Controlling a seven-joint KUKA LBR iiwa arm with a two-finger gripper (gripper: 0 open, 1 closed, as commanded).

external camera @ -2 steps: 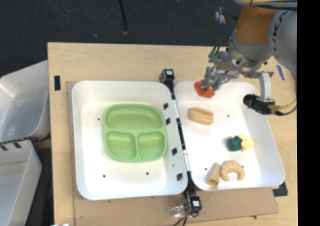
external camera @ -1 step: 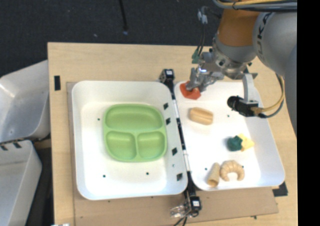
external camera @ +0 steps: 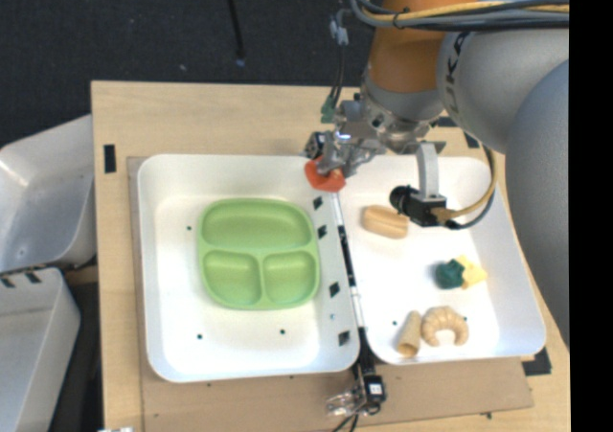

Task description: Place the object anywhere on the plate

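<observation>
A green plate (external camera: pixel 257 253) with three compartments lies in the left bin (external camera: pixel 168 334). My gripper (external camera: pixel 330 160) hangs over the ridge between the two bins, at their far end, up and to the right of the plate. A small red-orange object (external camera: pixel 325 177) sits between its fingertips, so the gripper is shut on it. The object hangs just past the plate's far right corner, not over the plate.
The right bin (external camera: pixel 498 315) holds a tan bread-like piece (external camera: pixel 384 222), a dark green and yellow item (external camera: pixel 458 273), a croissant (external camera: pixel 445 325) and a small cone-shaped piece (external camera: pixel 410 334). The arm's grey body and cables (external camera: pixel 469 200) hang over that bin's far side.
</observation>
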